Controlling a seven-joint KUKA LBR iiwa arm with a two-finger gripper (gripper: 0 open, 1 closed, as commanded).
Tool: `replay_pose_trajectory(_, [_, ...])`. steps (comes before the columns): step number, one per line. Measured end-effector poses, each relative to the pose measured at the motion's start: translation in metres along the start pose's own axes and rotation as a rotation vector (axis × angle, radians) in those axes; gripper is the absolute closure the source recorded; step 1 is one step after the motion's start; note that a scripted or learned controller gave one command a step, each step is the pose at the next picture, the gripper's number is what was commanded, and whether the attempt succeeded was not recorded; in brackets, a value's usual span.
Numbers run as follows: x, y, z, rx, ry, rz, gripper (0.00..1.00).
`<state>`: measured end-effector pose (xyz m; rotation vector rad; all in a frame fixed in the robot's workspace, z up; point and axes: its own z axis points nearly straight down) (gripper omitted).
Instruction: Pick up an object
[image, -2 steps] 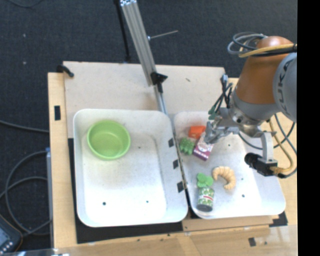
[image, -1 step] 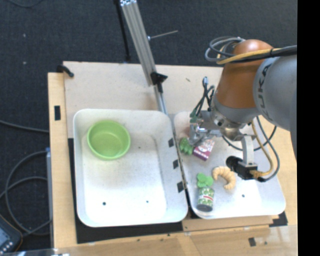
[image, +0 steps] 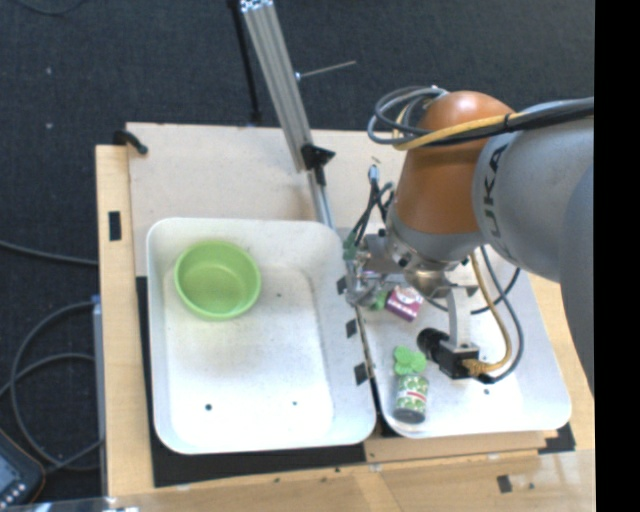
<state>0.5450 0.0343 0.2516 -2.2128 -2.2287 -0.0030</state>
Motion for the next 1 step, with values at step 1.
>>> replay_pose_trajectory(1, [0.0428,-0.0122,0.0097,0.001,-0.002,0.001,1.00])
